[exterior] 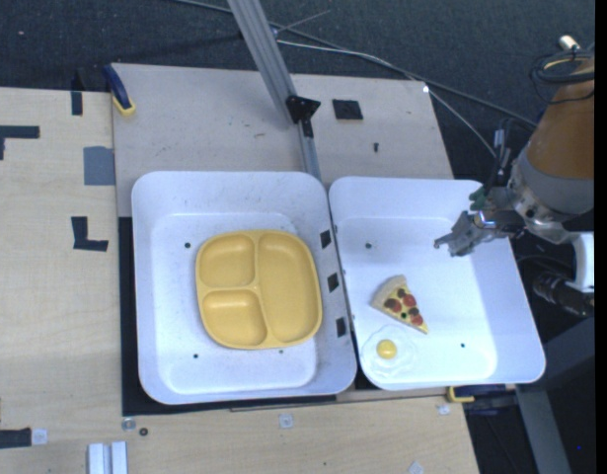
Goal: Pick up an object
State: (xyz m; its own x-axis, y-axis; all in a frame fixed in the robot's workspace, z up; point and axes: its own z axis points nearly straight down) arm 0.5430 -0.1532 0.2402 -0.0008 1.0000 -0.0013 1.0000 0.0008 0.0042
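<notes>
The pizza slice [401, 303] lies flat near the middle of the right bin [500, 358], with a fried egg [387, 350] just beside it toward the near wall. The gripper [464, 239] is seen above the bin's far right part, fingers spread and holding nothing, apart from the slice. A descent centred over the slice is advised, with the fingers set across its narrow width, clear of the egg
</notes>
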